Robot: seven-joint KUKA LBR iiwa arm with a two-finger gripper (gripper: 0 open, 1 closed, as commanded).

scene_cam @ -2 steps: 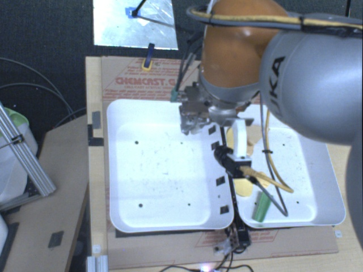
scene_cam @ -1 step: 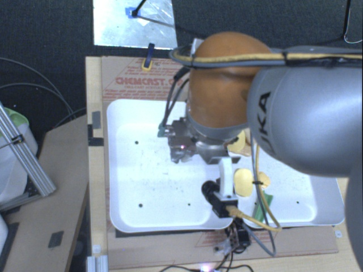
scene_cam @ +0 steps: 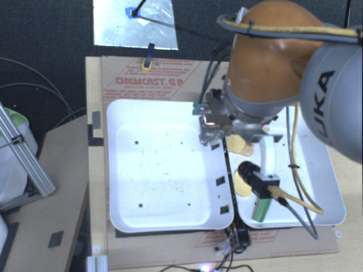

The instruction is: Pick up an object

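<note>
My gripper [scene_cam: 212, 134] hangs under the grey and orange wrist, over the divider between the two bins, at the upper left corner of the right bin [scene_cam: 332, 200]. Much of that bin is hidden by the arm. Just right of the gripper lies a tan flat piece [scene_cam: 245, 148]. Nearer the front I see a white elongated thing [scene_cam: 266, 156], a yellow round thing [scene_cam: 241, 187] and a green cylinder [scene_cam: 261, 211]. I see nothing held in the gripper.
The left bin [scene_cam: 116, 152] is white with a few dark specks on its floor. Both bins rest on a cardboard sheet [scene_cam: 147, 81]. A shiny foil square [scene_cam: 133, 16] lies behind, and an aluminium frame [scene_cam: 22, 157] stands at the left.
</note>
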